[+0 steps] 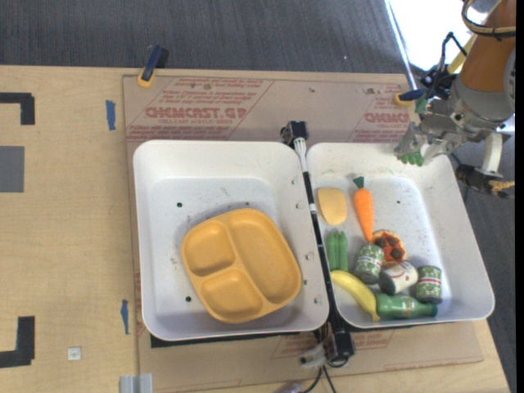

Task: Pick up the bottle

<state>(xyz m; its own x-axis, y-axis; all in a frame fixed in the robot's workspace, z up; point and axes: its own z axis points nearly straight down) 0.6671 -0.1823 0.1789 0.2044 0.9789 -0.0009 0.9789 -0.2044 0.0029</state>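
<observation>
The bottle (404,306) is dark green and lies on its side near the front edge of the right bin (458,219), its neck pointing right. It rests against a banana (356,291) on its left and sits just below a small can (430,282). My gripper (413,152) hangs over the far right corner of that bin, well away from the bottle, with nothing seen in it. The grey arm with its orange band (490,60) rises behind it at the upper right.
The right bin also holds a carrot (363,207), a pale yellow piece (332,205), green pods (336,248), a second can (370,261) and a white and red item (397,277), crowded round the bottle. A yellow divided plate (240,263) lies in the left bin (155,178).
</observation>
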